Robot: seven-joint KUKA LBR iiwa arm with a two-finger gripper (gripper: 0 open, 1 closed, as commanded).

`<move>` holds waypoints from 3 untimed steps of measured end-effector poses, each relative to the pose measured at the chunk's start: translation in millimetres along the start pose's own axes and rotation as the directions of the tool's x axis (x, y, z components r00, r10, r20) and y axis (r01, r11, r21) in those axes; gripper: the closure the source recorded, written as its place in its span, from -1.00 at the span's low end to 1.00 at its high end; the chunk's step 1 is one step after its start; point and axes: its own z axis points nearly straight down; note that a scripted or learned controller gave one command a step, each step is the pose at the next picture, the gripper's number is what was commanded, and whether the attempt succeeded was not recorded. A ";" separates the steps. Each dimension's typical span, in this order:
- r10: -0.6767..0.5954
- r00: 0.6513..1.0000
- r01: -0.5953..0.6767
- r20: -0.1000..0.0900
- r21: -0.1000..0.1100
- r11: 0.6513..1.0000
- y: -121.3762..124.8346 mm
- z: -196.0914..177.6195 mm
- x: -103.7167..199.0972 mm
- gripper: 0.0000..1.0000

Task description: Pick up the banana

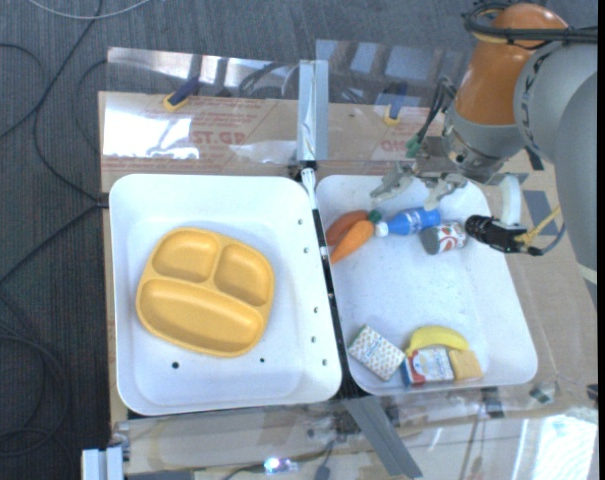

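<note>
The end effector (422, 180) hangs over the far edge of the right bin (502, 298), its 2 fingers spread apart with nothing between them. Just below it lie a small bottle with a blue cap (410, 221) and a crushed can (444, 238), with a carrot (350, 238) and what looks like a reddish sausage or second vegetable (342, 223) close against the bin's left wall.

The banana (438, 339) sits well apart from the end effector, at the near end of the same bin. It touches a small red-and-white box (429, 367) and an orange-tan block (467, 366) in front of it, and a patterned packet (375, 352) lies just beside these.

The banana looks like a light toy or plastic piece: probably stiff, smooth and somewhat slippery, not fragile. Its curved back is the exposed part, so a hold across the middle of the arch, fingers closing over its narrow width, seems best. The box pressed against its near side leaves little room for a finger there, which could spoil the grip.

The left bin (132, 368) holds 1 yellow tray with 3 compartments (204, 290), all bare.
</note>
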 end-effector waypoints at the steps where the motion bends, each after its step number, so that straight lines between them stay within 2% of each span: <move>1: -0.069 0.998 0.069 0.000 0.001 0.998 -71.6 71.3 -9.3 -1.00; 2: -0.235 0.972 0.236 0.013 -0.022 0.972 -147.5 103.2 -66.6 -1.00; 3: -0.160 0.987 0.160 0.002 -0.002 0.987 -162.7 -26.0 -27.6 -1.00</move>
